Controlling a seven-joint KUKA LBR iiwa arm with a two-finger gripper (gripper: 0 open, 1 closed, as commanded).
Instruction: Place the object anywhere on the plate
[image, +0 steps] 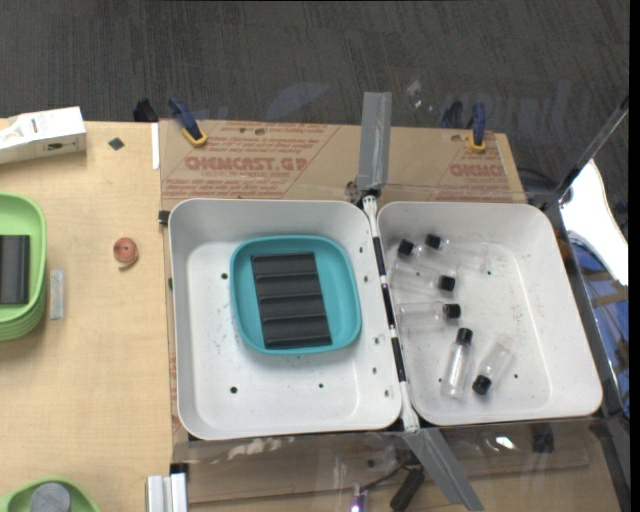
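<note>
across the right bin (560, 300) lie several clear black-capped vials (458, 362), well apart from the teal plate (345, 290) in the left bin (200, 330), so a picked vial must travel leftward over the divider.

A: Colours, centre of frame?

B: Teal plate (295, 296) with a dark grey ribbed insert (291, 299), in the white left bin (200, 380). The white right bin (560, 390) holds clear vials with black caps (458, 360).

A: Elsewhere?

B: Brown cardboard (260, 160) with red print along the top; pale wood bench (90, 400); light green tray (25, 265) at left edge; small reddish disc (124, 250) near it.
</note>
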